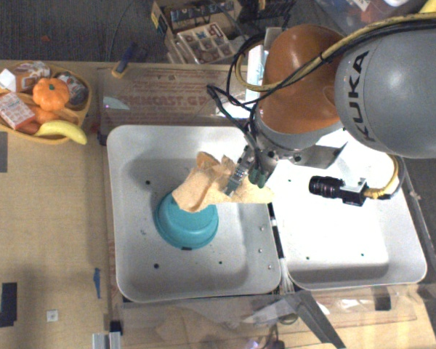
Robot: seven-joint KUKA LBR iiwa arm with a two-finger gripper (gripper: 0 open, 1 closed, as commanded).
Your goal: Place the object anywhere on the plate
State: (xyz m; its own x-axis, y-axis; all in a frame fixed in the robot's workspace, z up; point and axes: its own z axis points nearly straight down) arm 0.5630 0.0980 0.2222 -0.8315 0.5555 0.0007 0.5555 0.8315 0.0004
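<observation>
As I watch from above, the two white bins sit side by side, the left bin [123,217] holding the task's things and the right bin [349,246] beside it. My grey arm [392,86] reaches in over their shared wall. A teal plate [189,227] rests mid-left bin. A tan cloth [196,187] drapes its lower end over the plate's far rim, trailing right. My gripper [245,177] sits at the cloth's upper right part; I cannot tell its grip state.

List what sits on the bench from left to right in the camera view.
fruit basket → teal plate → right bin. The tan cloth is left out, since it drapes over the plate's rim.
</observation>
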